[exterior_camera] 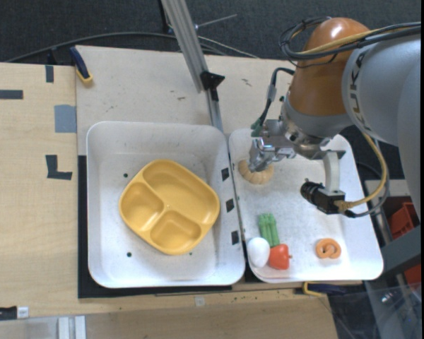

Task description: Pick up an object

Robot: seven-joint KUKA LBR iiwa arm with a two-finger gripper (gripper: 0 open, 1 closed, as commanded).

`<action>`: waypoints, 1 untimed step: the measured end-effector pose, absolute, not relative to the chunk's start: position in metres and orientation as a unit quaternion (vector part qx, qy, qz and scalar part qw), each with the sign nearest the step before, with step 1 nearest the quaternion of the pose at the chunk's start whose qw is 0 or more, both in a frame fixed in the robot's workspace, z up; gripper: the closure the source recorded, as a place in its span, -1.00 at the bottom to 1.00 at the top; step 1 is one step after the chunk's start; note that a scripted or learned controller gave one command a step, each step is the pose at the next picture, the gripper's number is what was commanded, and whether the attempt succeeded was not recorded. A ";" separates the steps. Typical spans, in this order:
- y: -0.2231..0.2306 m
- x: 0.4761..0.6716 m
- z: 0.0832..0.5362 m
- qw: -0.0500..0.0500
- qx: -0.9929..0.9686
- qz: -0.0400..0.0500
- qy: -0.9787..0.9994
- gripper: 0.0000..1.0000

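Arm low over the right bin, gripper [260, 162] on a tan pastry

The jaws reach down onto the tan, round pastry [257, 174] at the upper left of the right bin [353, 260], touching it; whether they are apart or closed on it cannot be told. Nearer the front lie a green stalk [268, 227], a white egg [258, 248], a red pepper [279, 256] and an orange ring [328, 248]. The left bin [106, 253] holds a yellow divided plate [169, 205]
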State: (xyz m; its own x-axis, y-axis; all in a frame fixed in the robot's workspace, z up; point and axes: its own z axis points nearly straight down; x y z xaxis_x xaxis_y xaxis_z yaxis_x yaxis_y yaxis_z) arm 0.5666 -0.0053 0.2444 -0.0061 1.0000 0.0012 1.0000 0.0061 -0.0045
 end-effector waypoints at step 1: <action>0.046 0.561 0.248 0.001 -0.704 0.000 -0.710 1.00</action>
